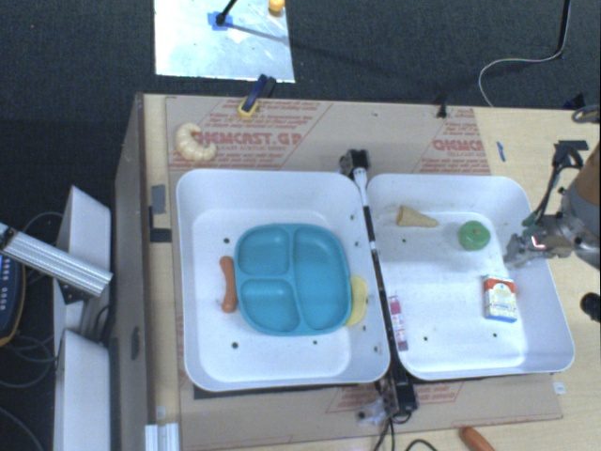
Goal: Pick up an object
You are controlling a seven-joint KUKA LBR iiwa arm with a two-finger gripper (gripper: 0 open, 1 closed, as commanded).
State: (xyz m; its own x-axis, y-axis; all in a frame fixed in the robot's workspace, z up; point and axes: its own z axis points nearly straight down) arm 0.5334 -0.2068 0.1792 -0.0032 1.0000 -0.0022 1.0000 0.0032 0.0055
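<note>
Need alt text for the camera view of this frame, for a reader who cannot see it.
A grey robot gripper sits at the right bin's far right edge, holding nothing visible. That white bin holds a green round object, a tan cone-shaped piece and a small orange-and-white carton; the left bin holds a blue divided plate and an orange sausage-shaped toy.

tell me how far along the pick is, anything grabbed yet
Nothing looks picked yet. The tool sits at the right bin's right edge, with nothing visibly in it. The green object, small carton and cone-shaped piece all lie on the bin floor. Left to do: move over one item, grasp it and lift.
</note>
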